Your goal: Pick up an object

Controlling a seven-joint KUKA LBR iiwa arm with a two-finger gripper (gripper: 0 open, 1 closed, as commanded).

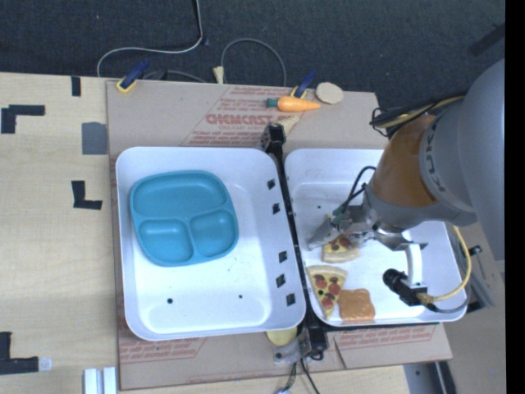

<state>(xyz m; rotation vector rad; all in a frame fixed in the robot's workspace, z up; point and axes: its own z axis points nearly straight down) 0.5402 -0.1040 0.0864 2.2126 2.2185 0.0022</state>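
Reaching in from the right: grey arm (pixel 459 162), over the right bin (pixel 299 167). In the left bin (pixel 123 220), a blue divided plate (pixel 184 217). Gripper (pixel 328 235) low above a yellow wedge (pixel 340 250); finger spread impossible to tell. Nearer: pizza slice (pixel 328 288), toast (pixel 356 304).

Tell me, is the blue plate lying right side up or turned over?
Right side up. The blue plate lies flat in the left bin, and its three hollow sections face upward, with a raised rim around them.
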